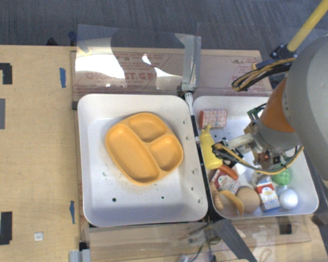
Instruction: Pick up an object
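My gripper hangs low over the middle of the right bin, under the grey arm with its orange band. Around it lie a yellow bottle along the bin's left wall, a small pink box at the far left corner and a red and white packet. At the front are a tan bread piece, a brown egg-shaped thing, a small red, white and blue carton, a white ball and a green thing. The carton lies just in front of the gripper.
The left bin holds an orange divided plate near its centre. A clear plastic wall stands behind both bins. The wooden bench spreads out to the left.
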